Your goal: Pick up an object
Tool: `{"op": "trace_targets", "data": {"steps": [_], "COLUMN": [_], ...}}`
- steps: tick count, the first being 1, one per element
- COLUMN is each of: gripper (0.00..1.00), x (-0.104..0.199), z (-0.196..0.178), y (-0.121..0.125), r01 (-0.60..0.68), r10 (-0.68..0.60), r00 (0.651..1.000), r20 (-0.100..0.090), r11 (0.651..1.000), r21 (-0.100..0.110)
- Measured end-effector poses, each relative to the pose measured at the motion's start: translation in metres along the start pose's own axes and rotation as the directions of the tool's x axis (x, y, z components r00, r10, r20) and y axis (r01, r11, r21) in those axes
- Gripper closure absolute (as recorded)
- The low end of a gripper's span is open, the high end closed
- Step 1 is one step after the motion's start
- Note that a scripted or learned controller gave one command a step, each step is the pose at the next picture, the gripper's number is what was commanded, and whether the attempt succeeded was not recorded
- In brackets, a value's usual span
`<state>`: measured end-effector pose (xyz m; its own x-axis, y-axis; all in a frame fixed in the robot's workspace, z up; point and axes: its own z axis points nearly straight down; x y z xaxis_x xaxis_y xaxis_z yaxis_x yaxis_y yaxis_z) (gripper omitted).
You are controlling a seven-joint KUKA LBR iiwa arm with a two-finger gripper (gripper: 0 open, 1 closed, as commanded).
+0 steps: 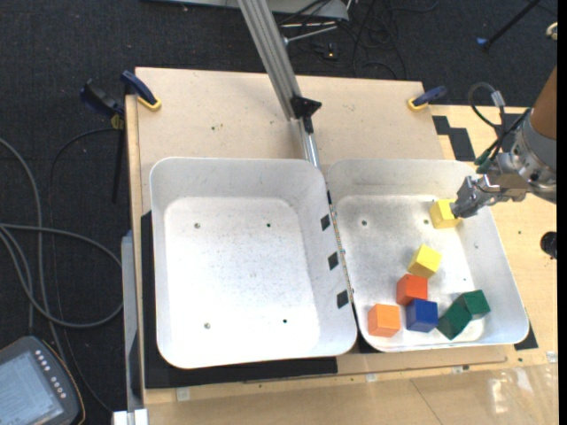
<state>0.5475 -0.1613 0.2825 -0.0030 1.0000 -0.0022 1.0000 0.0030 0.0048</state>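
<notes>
Camera view from above: pincer (467,204) low in the right bin (390,184), tips against a yellow block (444,213) on its left; grasping or merely touching, cannot tell. Arm cut off at right edge. Below it, well apart, another yellow cube (426,260), orange, blue, green blocks crowding the near rim. Bare floor leftward.

The grey arm (542,140) runs off the right edge, only its wrist end in view. The dark two-finger pincer (464,204) overlaps the near side of a small yellow block (443,213), so I can't tell whether its tips are closed on it or just alongside.
</notes>
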Motion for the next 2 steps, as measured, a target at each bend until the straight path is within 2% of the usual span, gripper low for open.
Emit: {"op": "trace_targets", "data": {"steps": [2], "gripper": [1.00], "x": [0.099], "z": [-0.001], "y": [0.031], "r01": [0.005], "r10": [-0.005], "r00": [1.000], "r20": [-0.003], "r11": [1.000], "r21": [0.002]}}
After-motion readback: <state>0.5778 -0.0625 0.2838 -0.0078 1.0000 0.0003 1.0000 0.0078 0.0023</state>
